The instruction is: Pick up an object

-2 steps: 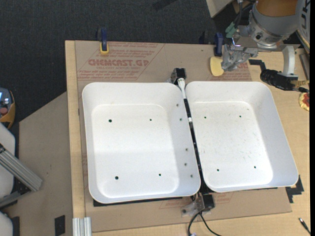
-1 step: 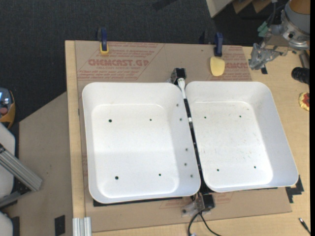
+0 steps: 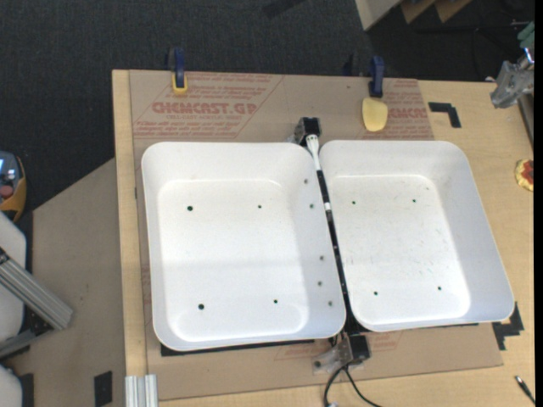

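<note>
- Brown board-topped table (image 3: 254, 100) carries two shallow white plastic bins (image 3: 157, 227).
- Small pale-yellow rounded lump (image 3: 374, 114) lies just behind the right-hand bin; probably light, perhaps soft; grasp across its width.
- Pincer's state: cannot tell.

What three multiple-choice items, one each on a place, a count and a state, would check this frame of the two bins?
1. Where does the yellow object lie?
A. in the left bin
B. on the board behind the right bin
C. in the right bin

2. How many blue clamps stand on the board's far edge?
A. two
B. four
C. none

3. How do the two white bins sit?
A. stacked
B. side by side, level
C. one overturned

Answers: 1 B, it rests on the board beyond the right bin. 2 A, one clamp and another. 3 B, the left bin adjoins the right one.
</note>
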You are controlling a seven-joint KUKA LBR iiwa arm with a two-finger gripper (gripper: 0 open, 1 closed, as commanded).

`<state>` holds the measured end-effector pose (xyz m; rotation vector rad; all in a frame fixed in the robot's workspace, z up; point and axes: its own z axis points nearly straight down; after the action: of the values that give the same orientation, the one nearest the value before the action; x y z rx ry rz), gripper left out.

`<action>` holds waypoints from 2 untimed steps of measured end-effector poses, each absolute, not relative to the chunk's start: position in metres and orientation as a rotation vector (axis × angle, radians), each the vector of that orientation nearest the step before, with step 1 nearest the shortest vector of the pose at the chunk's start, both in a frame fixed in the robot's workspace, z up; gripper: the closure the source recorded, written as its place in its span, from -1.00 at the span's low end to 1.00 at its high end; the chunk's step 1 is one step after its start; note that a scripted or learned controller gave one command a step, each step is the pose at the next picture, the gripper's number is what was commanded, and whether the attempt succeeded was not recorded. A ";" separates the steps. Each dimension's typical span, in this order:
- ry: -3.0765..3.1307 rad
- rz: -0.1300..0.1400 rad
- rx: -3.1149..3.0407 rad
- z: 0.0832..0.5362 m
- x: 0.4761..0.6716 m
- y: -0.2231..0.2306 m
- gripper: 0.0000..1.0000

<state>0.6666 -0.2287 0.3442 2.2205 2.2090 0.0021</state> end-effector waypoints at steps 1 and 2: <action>2.232 -0.003 2.221 0.261 0.666 -0.148 1.00; 2.214 0.016 2.207 0.399 0.668 -0.132 1.00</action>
<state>0.6680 -0.1319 0.3986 2.2067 2.2140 0.0158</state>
